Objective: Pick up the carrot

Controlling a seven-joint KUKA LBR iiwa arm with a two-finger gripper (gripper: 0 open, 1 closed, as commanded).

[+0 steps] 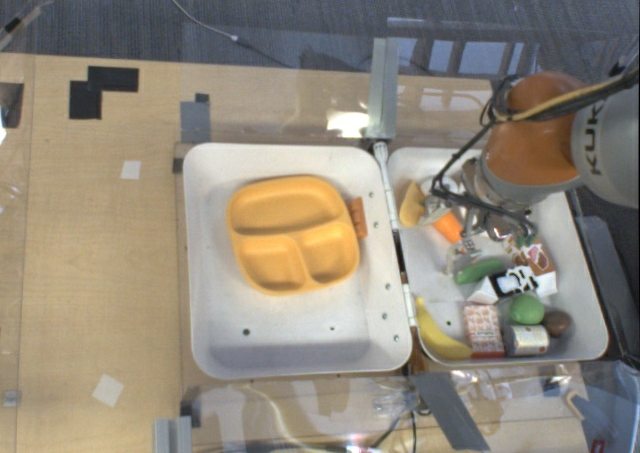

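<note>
A grey robot arm with an orange band reaches over the right bin [590, 271] on the table. Its tool [478, 226] hangs above the carrot [448, 227], a small orange piece near that bin's left wall, towards the far edge. Whether the tool is released or clenched cannot be told. A green cucumber [480, 269] and a banana [438, 333] lie close by, so a descent could likely nudge neighbours or grab the wrong item. The left bin [290, 351] holds a yellow divided plate [292, 233].
</note>
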